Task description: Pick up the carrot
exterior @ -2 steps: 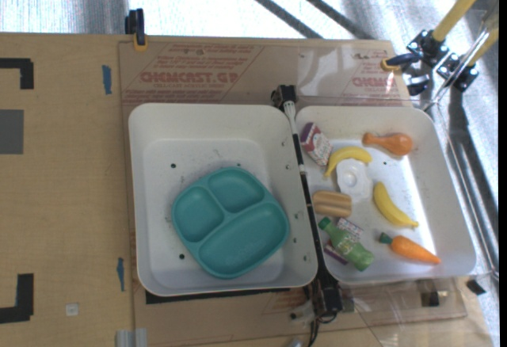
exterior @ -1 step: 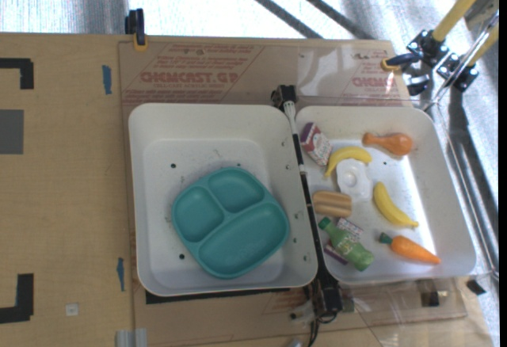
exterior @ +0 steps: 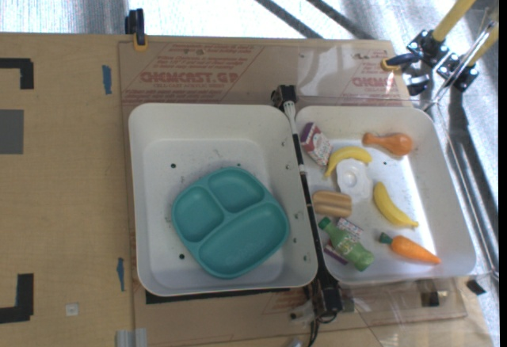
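Camera view records the carrot (exterior: 413,249) at the right bin's (exterior: 455,203) near-right corner, cardboard (exterior: 190,78) printed "CHEMCAST", gripper state undeterminable.

A cardboard-covered bench (exterior: 63,203) carries two white bins — left bin (exterior: 150,203), right bin (exterior: 451,203) — touching.

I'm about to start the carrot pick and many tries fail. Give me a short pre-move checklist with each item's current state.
1. Carrot located, in the right bin near its front right corner: ok.
2. Carrot uncovered from above: ok.
3. Side clearance: the banana and green bottle lie apart from it: ok.
4. Bin wall close to the carrot's tip may crowd a grasp: not ok.
5. Teal plate sits in the left bin, out of the way: ok.
6. Arm position and readiness: cannot tell.
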Robot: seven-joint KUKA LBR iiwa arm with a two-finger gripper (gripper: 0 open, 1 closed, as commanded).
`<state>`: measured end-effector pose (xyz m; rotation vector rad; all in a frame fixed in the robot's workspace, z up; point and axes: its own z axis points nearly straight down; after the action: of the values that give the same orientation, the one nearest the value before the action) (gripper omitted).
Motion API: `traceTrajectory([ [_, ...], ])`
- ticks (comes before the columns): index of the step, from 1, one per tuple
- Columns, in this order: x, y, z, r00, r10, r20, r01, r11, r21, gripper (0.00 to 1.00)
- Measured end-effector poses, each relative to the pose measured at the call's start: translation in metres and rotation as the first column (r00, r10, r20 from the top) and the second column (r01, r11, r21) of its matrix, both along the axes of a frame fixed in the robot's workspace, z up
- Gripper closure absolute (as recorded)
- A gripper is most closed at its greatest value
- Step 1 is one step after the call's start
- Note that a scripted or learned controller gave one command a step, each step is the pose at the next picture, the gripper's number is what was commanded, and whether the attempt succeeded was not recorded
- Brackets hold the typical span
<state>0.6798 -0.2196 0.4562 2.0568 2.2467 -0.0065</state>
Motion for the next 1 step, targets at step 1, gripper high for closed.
traceTrajectory([
  [1,0.0000,-0.0002,-0.0007,1.000,-0.001,-0.002,0.001,1.000,0.000,0.00],
])
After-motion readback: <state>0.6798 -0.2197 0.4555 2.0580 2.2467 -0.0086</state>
